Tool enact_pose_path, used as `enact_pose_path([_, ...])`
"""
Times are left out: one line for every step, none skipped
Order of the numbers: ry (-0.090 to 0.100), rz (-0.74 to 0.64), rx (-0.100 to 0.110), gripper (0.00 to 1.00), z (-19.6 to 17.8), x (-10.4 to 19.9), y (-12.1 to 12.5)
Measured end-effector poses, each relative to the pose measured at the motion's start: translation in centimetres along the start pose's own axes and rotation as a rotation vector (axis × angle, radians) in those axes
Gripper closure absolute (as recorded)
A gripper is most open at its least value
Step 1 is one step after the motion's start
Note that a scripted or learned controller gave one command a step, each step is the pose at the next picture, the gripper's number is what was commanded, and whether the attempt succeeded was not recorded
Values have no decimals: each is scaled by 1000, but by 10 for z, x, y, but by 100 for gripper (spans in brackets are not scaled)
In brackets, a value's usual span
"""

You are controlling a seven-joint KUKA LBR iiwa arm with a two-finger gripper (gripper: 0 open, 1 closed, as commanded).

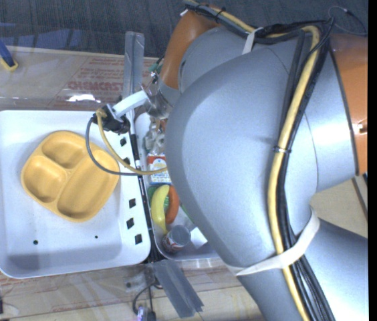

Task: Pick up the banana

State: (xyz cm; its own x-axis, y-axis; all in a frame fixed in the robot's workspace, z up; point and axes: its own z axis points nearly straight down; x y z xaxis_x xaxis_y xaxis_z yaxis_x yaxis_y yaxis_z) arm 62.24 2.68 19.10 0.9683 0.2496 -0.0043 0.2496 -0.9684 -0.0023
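progress: pick not done, by my judgement | banana (159, 206) lies in right bin (175, 251) beside my arm (255, 152) | my grip state: cannot tell | left: lift banana

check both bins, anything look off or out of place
Nothing looks spilled or broken. The yellow divided plate sits flat in the left bin. The banana lies in the right bin against the divider, crowded by other items and largely covered by the arm.
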Motion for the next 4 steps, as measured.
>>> enact_pose_path([3,-74,-1,100,-25,10,-75])
enact_pose_path([3,-147,-2,100,-14,24,-175])
enact_pose_path([4,-129,-3,100,-22,62,-182])
enact_pose_path([-5,-398,1,100,-32,47,-155])
